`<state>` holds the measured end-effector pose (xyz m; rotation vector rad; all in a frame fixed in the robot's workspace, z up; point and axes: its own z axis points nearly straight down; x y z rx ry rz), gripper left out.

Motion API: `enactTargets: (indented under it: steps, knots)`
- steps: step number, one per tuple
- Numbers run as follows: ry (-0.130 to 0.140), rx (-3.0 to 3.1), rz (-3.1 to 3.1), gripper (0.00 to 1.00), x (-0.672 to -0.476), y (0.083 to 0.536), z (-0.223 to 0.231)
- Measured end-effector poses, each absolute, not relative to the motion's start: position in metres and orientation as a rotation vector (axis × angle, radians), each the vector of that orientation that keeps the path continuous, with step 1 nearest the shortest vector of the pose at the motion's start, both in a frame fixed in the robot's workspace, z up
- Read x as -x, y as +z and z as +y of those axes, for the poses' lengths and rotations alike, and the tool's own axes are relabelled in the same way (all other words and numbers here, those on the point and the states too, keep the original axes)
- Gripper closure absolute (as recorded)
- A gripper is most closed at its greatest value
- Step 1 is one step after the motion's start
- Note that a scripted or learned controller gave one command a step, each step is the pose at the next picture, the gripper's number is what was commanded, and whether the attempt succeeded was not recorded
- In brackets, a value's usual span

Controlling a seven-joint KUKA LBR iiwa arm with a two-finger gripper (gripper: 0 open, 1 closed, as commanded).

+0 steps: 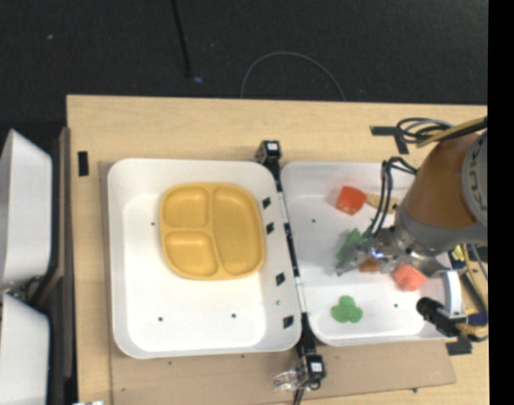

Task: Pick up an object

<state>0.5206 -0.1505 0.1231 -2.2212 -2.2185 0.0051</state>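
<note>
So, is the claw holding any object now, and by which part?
It cannot be told: the claw is low in the right white bin, beside a dark green object, but the hold is unclear.

Reaching in from the right edge of the frame, a grey KUKA arm (pixel 472 171) with a broad orange band (pixel 438 188) above the wrist, angled down and to the left. Below the band, a grey wrist section (pixel 425 234), with black cables (pixel 390 194) looped along its left side. At the tip, the two-finger gripper (pixel 364 256), held low and pointing left; finger spacing too small and blurred to make out.
</note>
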Motion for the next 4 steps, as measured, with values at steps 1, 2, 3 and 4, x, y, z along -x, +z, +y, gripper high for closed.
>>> enactTargets:
  steps: [1,2,3,4]
  knots:
    - [0.003,2.226,-2.218,0.00,-0.521,0.100,-0.152]
    - [-0.003,2.235,-2.213,1.00,-0.522,0.112,-0.153]
    - [-0.007,2.230,-2.225,1.00,-0.523,0.176,-0.156]
    - [-0.005,2.223,-2.229,1.00,-0.525,0.221,-0.158]
